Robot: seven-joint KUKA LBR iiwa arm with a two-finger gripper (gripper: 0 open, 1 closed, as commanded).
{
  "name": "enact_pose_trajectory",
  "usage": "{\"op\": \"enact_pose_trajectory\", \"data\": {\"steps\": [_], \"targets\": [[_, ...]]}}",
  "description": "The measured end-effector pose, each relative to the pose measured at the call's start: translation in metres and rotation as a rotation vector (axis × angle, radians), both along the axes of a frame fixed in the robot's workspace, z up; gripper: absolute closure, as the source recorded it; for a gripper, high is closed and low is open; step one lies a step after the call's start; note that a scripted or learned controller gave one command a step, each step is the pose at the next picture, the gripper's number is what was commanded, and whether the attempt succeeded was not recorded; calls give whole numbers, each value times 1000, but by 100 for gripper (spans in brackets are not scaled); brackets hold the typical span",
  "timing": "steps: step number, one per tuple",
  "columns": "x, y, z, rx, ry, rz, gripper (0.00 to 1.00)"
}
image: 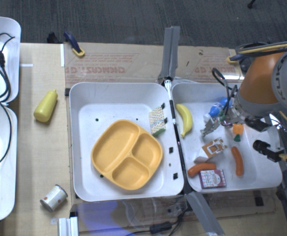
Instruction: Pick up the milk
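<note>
Now the tool [210, 127] hangs low in the right bin [271, 181], its metal fingers apart and holding nothing, just above the small milk carton [215, 147]. The carton lies flat between a banana [184, 118] and two sausages [202, 169], so the arm seems lined up to descend on it.

The arm [276, 82] is thick and rounded, its grey shell broken by a broad glossy orange band above the wrist. A black cable loops off its left side. Below the band sits a darker grey wrist block, and the claw [210, 128] is a small cluster of bare silvery metal.
</note>
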State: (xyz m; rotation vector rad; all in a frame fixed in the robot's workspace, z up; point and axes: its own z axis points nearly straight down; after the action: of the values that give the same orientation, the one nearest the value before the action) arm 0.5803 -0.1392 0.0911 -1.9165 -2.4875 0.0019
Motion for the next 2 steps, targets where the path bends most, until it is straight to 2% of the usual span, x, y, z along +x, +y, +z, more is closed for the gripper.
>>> {"op": "enact_pose_trajectory", "data": {"steps": [1, 2], "targets": [[0, -1, 9, -1, -1, -3, 100], [11, 42, 36, -1, -3, 17, 100]]}}
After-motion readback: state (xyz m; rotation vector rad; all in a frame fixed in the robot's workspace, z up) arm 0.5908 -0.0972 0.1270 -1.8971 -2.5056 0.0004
